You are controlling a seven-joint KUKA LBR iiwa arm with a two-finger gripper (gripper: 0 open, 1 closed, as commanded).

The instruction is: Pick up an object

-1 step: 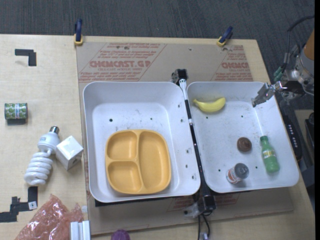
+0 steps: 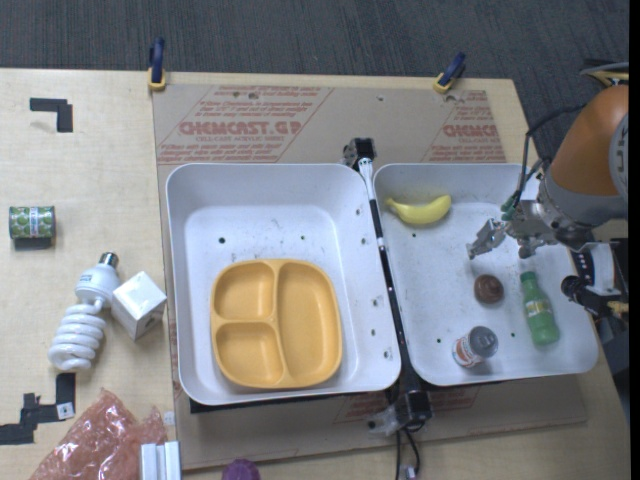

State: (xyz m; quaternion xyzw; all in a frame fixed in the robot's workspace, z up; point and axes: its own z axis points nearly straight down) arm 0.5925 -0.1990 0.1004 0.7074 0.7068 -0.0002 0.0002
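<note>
The right bin (image 2: 440, 363) holds a yellow banana (image 2: 420, 209) at its far left, a small brown round object (image 2: 488, 288) in the middle, a green bottle (image 2: 539, 310) lying by the right wall, and a small jar with a grey lid (image 2: 474, 346) near the front. My gripper (image 2: 505, 245) hangs over the right half of this bin, above the brown object and to the right of the banana. Its fingers are spread open with nothing between them.
The left bin (image 2: 190, 218) holds a yellow divided plate (image 2: 277, 322). Outside the bins, on the left of the bench, lie a spiral light bulb (image 2: 82, 318), a white cube (image 2: 139, 303), a green can (image 2: 31, 223) and a pink mesh bag (image 2: 95, 438).
</note>
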